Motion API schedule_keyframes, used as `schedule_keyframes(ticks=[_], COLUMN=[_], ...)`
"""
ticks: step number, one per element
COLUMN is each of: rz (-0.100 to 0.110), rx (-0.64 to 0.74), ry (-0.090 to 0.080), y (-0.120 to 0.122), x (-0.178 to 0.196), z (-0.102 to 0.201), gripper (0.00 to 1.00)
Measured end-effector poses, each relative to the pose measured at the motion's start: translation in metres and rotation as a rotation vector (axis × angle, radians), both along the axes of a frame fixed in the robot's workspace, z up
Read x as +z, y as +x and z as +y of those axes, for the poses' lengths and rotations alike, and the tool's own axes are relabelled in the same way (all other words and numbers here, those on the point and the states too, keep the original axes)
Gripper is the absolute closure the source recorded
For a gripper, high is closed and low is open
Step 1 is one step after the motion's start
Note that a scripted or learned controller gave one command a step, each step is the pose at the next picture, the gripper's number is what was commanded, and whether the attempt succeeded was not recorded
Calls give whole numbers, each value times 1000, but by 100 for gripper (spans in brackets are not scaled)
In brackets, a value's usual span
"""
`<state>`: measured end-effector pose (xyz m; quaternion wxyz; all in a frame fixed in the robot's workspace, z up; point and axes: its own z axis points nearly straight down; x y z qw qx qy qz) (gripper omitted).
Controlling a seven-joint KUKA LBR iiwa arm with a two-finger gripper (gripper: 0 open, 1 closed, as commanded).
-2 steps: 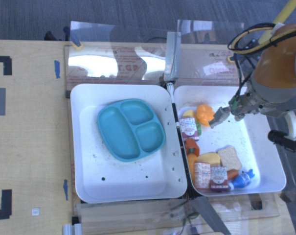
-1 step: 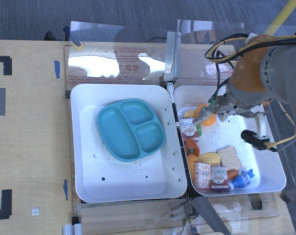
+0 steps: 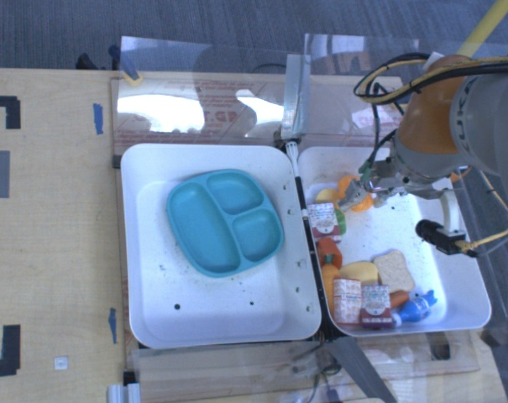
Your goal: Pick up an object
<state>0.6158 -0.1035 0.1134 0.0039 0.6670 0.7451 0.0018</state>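
While the gripper (image 3: pixel 360 190) sits clenched on an orange toy (image 3: pixel 354 193), a shallow pinch could drop it onto the carton (image 3: pixel 323 218) just beside.

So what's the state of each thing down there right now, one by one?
Blue divided plate: lying flat in the left bin, nothing in its compartments.
Right bin: holding a pile of toy food along its left and near sides.
Bread slice: lying flat in the pile.
Small cartons: lying side by side.
Gripper: low over the right bin's far left corner, at an orange toy.
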Motion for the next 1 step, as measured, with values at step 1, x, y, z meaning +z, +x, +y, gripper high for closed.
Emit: schedule_keyframes(ticks=[1], rz=[2], rx=[-200], ry=[4], y=[37], x=[78], z=[62], gripper=[100])
